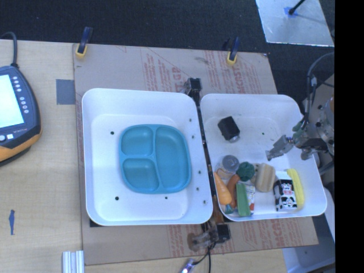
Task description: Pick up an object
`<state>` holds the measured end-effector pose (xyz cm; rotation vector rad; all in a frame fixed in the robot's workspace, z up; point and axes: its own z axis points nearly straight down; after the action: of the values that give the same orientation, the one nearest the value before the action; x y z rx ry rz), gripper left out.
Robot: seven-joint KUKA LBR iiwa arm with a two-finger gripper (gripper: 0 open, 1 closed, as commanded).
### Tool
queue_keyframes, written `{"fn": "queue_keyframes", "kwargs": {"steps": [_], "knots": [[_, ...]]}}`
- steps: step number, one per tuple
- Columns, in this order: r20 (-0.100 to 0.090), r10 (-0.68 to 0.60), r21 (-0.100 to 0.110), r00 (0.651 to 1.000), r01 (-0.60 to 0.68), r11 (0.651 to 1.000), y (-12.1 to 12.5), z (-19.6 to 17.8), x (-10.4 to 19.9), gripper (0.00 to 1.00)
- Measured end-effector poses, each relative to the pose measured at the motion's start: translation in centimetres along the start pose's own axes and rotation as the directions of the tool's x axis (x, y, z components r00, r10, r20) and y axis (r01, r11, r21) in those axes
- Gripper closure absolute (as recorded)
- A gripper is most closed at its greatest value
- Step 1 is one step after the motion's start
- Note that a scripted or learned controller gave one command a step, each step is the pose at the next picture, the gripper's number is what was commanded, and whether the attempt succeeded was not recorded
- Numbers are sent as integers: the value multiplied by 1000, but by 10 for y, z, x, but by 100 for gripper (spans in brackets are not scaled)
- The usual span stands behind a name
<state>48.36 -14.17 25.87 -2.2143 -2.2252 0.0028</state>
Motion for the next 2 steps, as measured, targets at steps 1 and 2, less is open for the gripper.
{"fn": "queue_keyframes", "kwargs": {"steps": [1, 2], "knots": [[2, -1, -5, 1000, 1, 1000, 35, 118, 48, 0], [0, -1, -9, 1000, 1, 1000, 39, 132, 45, 0]]}}
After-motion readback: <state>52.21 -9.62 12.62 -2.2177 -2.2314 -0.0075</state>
